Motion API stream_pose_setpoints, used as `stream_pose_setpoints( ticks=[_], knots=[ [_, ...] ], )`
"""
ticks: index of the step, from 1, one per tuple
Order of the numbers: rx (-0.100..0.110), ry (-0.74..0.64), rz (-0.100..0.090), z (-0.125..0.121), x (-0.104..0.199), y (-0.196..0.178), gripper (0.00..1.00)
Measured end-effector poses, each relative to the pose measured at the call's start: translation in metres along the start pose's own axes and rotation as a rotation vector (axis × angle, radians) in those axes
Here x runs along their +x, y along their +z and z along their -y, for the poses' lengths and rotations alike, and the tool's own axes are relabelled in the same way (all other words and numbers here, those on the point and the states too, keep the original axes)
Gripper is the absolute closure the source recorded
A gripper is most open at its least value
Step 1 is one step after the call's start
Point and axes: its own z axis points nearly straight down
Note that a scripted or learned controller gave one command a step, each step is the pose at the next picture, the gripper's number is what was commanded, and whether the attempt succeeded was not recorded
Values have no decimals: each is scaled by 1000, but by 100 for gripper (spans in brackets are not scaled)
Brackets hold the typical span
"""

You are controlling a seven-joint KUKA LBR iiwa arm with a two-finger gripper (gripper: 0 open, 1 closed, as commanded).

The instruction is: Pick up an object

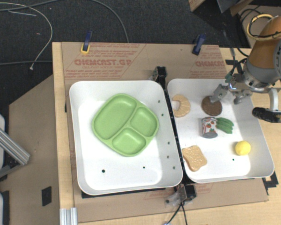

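In the right bin (257,168) lie a tan bagel half (181,105), a brown round disc (211,107), a small printed can (209,127), a green leafy piece (225,124), a yellow lemon (242,147) and a slice of toast (194,157). My gripper (228,94) hangs over the bin's far right part, just right of and above the brown disc. Its two grey fingers stand apart, open, with nothing between them. One fingertip (218,93) is close over the disc's upper edge.
The left bin (84,172) holds a green divided plate (125,124). A black divider (171,125) runs between the bins. Clamps (199,45) sit on the cardboard's far edge. The arm (264,55) comes in from the right.
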Motion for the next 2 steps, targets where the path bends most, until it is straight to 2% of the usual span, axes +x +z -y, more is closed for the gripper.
stream_pose_setpoints(
  ticks=[1,2],
  knots=[
    [-9,-1,2,-2,0,29,0],
    [-18,-3,4,-4,0,14,100]
  ],
)
